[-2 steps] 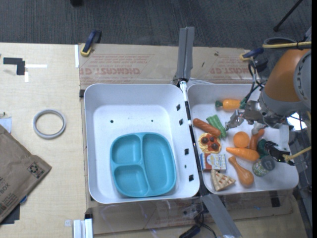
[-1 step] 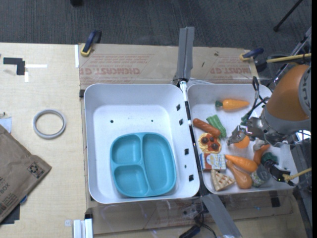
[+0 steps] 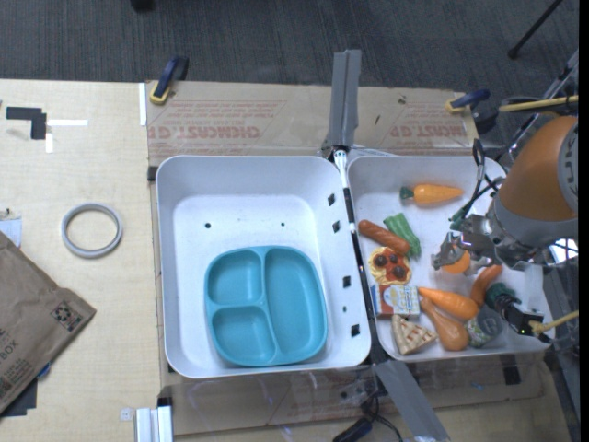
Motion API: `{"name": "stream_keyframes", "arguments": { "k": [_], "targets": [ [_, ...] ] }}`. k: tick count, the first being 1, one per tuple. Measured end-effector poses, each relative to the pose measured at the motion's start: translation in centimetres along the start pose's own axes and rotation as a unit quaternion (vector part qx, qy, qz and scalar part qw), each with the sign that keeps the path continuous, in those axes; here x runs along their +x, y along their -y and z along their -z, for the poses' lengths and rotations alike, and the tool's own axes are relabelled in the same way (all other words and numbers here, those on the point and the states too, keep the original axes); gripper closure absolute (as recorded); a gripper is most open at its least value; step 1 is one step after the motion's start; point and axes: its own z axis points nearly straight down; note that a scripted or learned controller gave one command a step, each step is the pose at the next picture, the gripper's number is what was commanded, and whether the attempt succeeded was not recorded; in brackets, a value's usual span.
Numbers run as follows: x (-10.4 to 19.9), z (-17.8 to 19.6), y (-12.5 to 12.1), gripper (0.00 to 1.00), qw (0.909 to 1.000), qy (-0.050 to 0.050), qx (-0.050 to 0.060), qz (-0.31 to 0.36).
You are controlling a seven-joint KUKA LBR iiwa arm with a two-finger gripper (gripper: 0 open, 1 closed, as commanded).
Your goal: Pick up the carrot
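Several orange toys lie in the right bin. A tapered carrot rests near the bin's front, pointing left. Another orange piece with a green end lies at the back. A smaller orange-red piece sits by the right wall. My gripper hangs low over the bin's right half, just above a small orange object that touches or sits directly under its tip. The arm's orange band is above it to the right.
Around the carrot lie a sausage, a green pod, a round pizza, a small box, a pizza slice and a brown pear shape. The left bin holds a blue divided plate.
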Motion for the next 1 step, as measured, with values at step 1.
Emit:
{"name": "stream_keyframes", "arguments": {
  "k": [1],
  "targets": [
    [10.23,9.16,-1.81,1.0,0.9966,0.0,-0.001,0.082]
  ]
}}
